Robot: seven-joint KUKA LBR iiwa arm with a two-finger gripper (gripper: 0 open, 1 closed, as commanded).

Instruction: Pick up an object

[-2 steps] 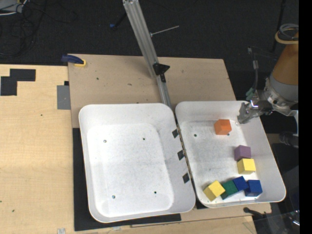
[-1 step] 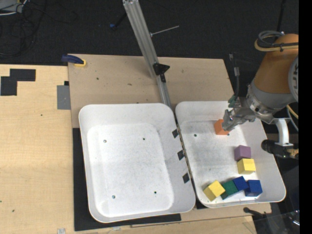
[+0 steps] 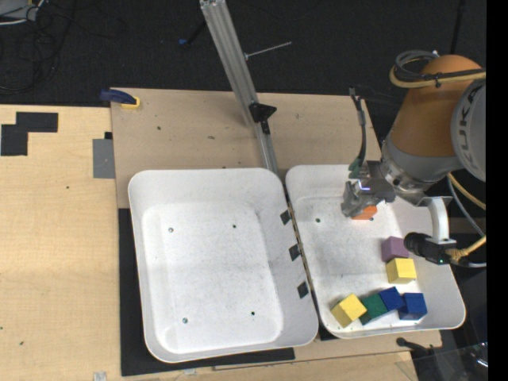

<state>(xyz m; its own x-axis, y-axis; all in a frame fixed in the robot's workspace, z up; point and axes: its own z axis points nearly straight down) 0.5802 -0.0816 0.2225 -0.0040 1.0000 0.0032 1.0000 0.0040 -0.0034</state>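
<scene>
Down in the right bin [image 3: 317,182], near its far edge: gripper [image 3: 359,202] low over an orange block [image 3: 364,211]. Cannot tell whether shut on it. Along the near-right corner, 6 more: purple block [image 3: 392,248], yellow block [image 3: 402,270], 2 blue blocks [image 3: 403,302], green block [image 3: 374,307], second yellow block [image 3: 348,309]. Left bin [image 3: 151,189] alongside.

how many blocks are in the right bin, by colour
yellow: 2, one beside the purple, one at the near rim
blue: 2, side by side
green: 1
purple: 1
orange: 1, partly hidden under the gripper
total: 7, all in the right bin
</scene>
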